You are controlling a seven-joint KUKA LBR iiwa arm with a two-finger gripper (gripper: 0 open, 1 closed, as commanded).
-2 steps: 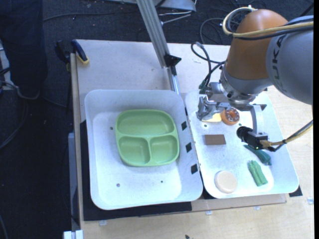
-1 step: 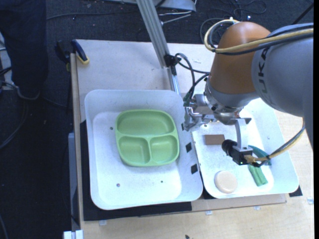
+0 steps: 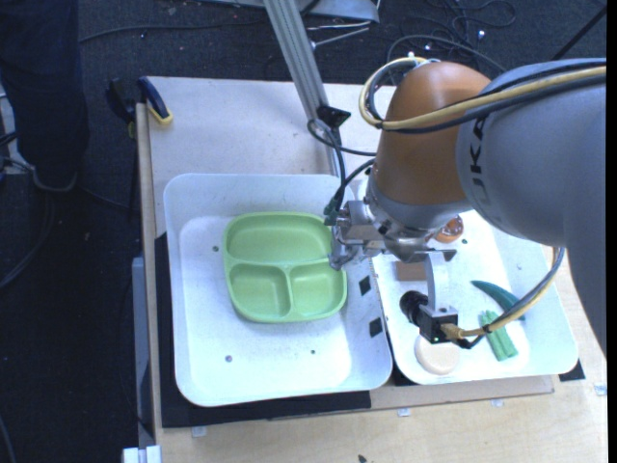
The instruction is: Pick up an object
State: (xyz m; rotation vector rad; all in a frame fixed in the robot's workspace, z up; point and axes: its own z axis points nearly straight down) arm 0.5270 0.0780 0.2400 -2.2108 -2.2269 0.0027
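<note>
The arm [image 3: 453, 133] fills the upper right of the frame and hides much of the right bin [image 3: 521, 254]. The gripper [image 3: 342, 244] sits low at the right rim of the plate [image 3: 280, 263], in shadow under the wrist; whether it is spread or pressed together cannot be told. The green, three-part plate lies in the left bin [image 3: 202, 355], toward its upper right. In the right bin lie a teal curved piece [image 3: 494, 293], a green block [image 3: 503, 340] and a pale disc [image 3: 439, 358]. An orange thing [image 3: 449, 228] and a brown piece [image 3: 413, 271] peek out, too hidden to identify. Both bins rest on the desk [image 3: 222, 123].
</note>
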